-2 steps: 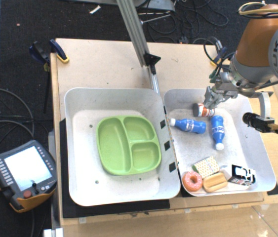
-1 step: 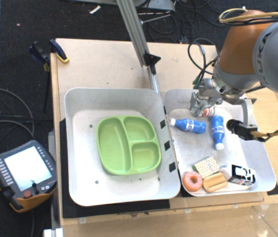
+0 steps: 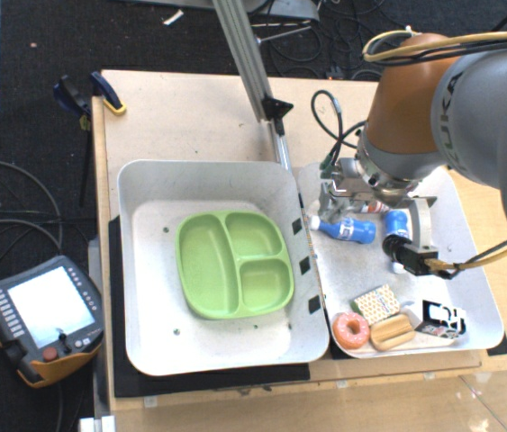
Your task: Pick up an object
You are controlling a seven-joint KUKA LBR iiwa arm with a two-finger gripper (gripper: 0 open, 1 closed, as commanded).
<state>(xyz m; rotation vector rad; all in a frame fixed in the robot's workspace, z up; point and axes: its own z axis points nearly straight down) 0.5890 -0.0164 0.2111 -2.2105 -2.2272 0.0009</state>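
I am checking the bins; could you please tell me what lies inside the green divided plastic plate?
The green divided plastic plate in the left white bin shows three bare compartments; whatever lies beneath it is covered.

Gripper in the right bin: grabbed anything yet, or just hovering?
Done: the arm has reached the right bin, with the gripper low over the blue bottle. In hand: nothing I can confirm; the wrist hides the grasp, and the bottle looks to be lying on the bin floor. Left: secure a grasp and lift. The donut, bread roll and green tray lie untouched.
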